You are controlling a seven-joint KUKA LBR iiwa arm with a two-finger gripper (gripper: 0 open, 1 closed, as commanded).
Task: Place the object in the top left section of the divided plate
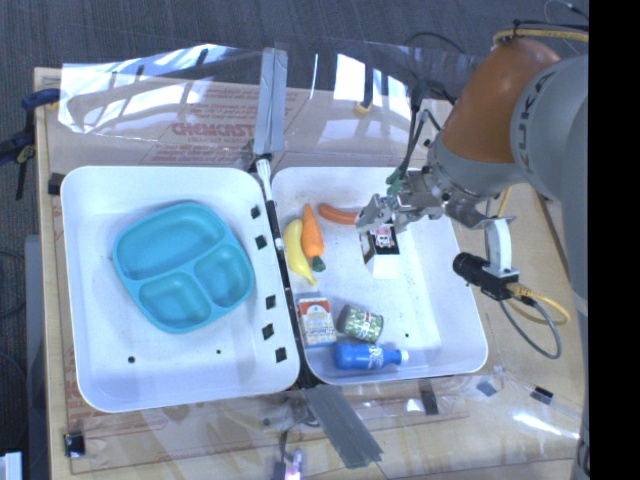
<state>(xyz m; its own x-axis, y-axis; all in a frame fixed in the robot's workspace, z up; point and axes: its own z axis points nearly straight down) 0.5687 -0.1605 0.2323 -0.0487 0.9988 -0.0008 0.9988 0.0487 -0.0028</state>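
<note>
Camera view: pincer (382,240) over right bin (455,318); grip state unclear; divided plate (182,265) left.

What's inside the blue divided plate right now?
Nothing visible: all three sections of the blue divided plate show bare blue. What's under it in the left bin is covered.

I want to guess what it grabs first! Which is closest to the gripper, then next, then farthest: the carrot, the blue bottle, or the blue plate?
1. Carrot: right bin, just left of the gripper.
2. Blue bottle: right bin's front edge, below the gripper.
3. Blue plate: left bin, far left.
</note>
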